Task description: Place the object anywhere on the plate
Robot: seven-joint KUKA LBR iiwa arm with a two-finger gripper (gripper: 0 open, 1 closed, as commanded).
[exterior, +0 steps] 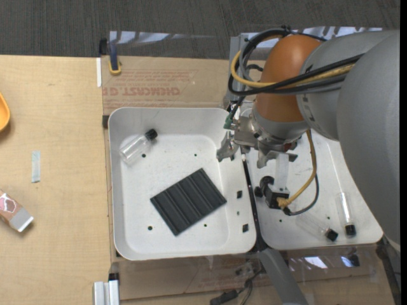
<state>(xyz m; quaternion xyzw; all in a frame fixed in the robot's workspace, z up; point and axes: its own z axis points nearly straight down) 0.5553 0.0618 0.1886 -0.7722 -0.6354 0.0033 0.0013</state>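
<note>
Dark ribbed plate [188, 201] lies bare in left bin [117, 170], centre toward 5 o'clock. Clear bottle [135, 146], probably the object, rests at 10 o'clock of it, apart. My gripper [245, 152] hangs at the plate's 2 o'clock over the bin divide; fingers unreadable, nothing visibly held. Pick and placing both remain.

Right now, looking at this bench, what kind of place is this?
Most likely a robotics lab test bench: a grey arm with an orange band works over two shallow white bins, which hold a ridged dark plate and small clear vials.
</note>
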